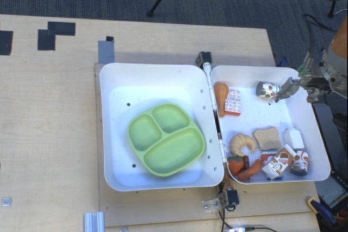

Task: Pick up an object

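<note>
Where the gripper [284, 91] reaches in over the right white bin [315, 133], its fingers [288, 87] sit against a small shiny silver can [266, 90] at the far side, though whether they clamp it I cannot tell. A carrot-shaped orange toy [220, 96] lies further left; the left white bin [111, 117] holds a green divided plastic plate [166, 139].

Bright, even light; the white bins [163, 76] glare slightly, shadows are soft, and the focus is mildly soft.

Claw [286, 88] low at right, tilted.

Plate [166, 139] in left bin [109, 117]; food items, perhaps toys, right bin [318, 144].
</note>
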Motion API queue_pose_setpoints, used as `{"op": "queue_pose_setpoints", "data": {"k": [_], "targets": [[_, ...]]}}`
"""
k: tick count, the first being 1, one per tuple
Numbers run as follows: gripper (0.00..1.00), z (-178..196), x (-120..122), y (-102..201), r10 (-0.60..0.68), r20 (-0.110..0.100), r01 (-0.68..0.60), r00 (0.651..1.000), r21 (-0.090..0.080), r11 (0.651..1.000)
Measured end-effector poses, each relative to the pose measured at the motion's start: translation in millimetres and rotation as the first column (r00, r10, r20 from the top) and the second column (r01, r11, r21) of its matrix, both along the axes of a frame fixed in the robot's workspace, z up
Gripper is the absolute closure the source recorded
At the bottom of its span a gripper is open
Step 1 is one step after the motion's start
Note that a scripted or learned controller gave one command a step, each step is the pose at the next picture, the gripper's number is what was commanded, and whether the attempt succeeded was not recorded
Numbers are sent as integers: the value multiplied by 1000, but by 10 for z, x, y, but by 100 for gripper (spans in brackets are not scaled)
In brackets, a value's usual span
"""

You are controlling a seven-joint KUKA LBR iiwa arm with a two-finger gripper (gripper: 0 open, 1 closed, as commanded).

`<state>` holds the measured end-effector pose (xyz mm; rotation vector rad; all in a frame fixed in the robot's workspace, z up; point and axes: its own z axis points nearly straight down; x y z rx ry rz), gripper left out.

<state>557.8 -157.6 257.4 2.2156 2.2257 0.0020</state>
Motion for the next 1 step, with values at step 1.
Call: {"op": "queue_pose_setpoints", "data": {"k": [1], "targets": [[0,-449,-116,942,1,0,-1,1000,1,1000]]}}
